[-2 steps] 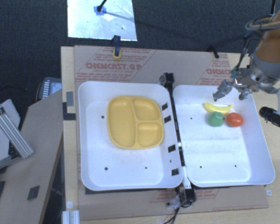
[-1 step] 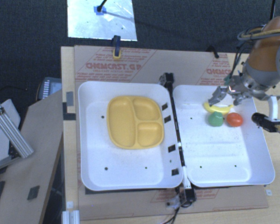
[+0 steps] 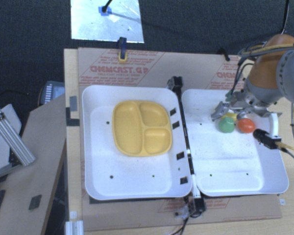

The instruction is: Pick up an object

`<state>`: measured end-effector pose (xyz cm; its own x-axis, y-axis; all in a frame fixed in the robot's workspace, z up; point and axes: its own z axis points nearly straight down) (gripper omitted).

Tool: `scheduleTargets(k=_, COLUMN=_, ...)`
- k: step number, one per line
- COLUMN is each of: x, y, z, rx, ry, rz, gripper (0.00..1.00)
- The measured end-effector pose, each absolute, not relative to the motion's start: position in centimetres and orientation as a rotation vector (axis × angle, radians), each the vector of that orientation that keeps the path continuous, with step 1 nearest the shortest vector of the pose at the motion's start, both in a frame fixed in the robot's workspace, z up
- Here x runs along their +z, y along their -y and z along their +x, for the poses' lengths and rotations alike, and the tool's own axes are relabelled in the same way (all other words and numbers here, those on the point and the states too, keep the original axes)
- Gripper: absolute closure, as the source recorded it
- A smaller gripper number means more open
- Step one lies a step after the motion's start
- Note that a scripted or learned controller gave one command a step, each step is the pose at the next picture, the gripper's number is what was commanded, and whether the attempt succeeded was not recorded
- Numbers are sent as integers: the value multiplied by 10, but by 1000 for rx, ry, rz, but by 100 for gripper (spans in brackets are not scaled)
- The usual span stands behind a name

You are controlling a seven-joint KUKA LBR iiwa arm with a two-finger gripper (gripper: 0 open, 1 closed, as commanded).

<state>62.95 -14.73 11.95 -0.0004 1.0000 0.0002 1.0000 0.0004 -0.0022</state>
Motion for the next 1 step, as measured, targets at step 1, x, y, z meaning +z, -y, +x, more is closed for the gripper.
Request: scheduleTargets(k=1, x=83, y=147, z=630, rx=1, ry=2221, rz=-2221, gripper=0)
